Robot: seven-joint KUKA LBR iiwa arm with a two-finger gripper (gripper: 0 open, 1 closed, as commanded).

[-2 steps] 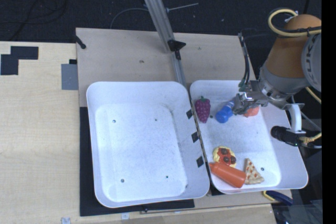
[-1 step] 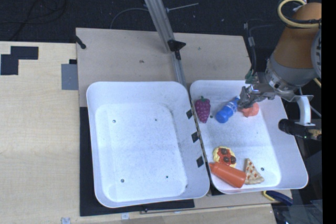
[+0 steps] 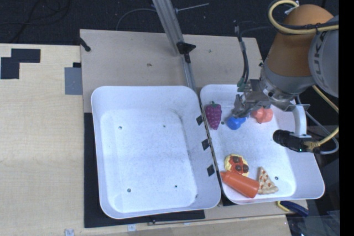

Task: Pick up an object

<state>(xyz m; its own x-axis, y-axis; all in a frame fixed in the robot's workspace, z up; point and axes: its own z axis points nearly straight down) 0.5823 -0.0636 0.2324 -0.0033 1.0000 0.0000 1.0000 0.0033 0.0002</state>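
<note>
2 white bins on the tabletop (image 3: 44, 135), the hand (image 3: 241, 109) down in the right bin (image 3: 301, 174).

Just below the hand, seemingly touching it, lies a blue object (image 3: 235, 122); whether it is gripped, or how far the hand is open, I cannot tell. Beside it to the right sits a pink-red piece (image 3: 263, 115), and to the left purple grapes (image 3: 213, 114) against the bin wall. Well below lie an orange carrot (image 3: 240, 183), a pizza slice (image 3: 266, 182) and a yellow-red toy (image 3: 236, 163). The left bin (image 3: 144, 152) lies beyond the grapes.
</note>
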